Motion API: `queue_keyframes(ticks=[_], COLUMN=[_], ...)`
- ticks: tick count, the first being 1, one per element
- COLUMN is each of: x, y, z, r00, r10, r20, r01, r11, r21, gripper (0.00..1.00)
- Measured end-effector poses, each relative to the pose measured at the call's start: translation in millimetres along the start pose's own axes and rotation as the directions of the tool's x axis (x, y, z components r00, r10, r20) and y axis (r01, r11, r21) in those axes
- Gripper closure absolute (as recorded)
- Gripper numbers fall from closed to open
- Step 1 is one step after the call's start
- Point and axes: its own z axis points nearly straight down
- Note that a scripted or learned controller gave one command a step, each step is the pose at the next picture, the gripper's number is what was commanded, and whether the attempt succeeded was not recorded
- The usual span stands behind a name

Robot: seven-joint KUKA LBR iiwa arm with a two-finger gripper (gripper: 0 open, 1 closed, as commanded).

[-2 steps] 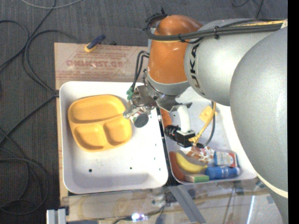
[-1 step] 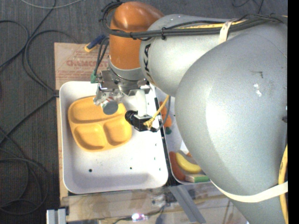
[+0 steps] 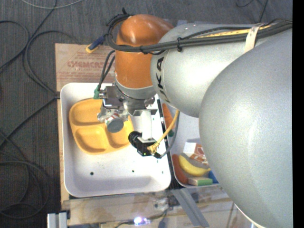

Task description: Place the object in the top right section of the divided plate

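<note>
Grey arm from right, end effector downward.

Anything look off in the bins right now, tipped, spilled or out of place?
Nothing stands out. The yellow divided plate lies flat in the left bin, with the arm's wrist over its right side. A banana and a few other items lie together in the right bin. No spill or damage is visible.

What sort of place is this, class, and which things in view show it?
Most likely a robotics lab: a large grey and orange robot arm over shallow white plastic bins, loose black cables on grey carpet, and a yellow divided plate.
</note>
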Motion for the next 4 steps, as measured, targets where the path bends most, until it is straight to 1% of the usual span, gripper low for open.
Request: queue_keyframes(ticks=[1,2,3,4], x=[-91,-23,-23,-22], y=[2,12,12,12], z=[0,-20,-20,-28], r00=[0.998,0.94,0.94,0.939], r10=[0.066,-0.341,-0.342,-0.343], r20=[0.001,0.0,0.0,0.0], r01=[-0.066,0.341,0.342,0.343], r11=[0.998,0.94,0.94,0.939], r21=[-0.002,-0.003,-0.003,0.0], gripper=[1.0,1.0,0.0,1.0])
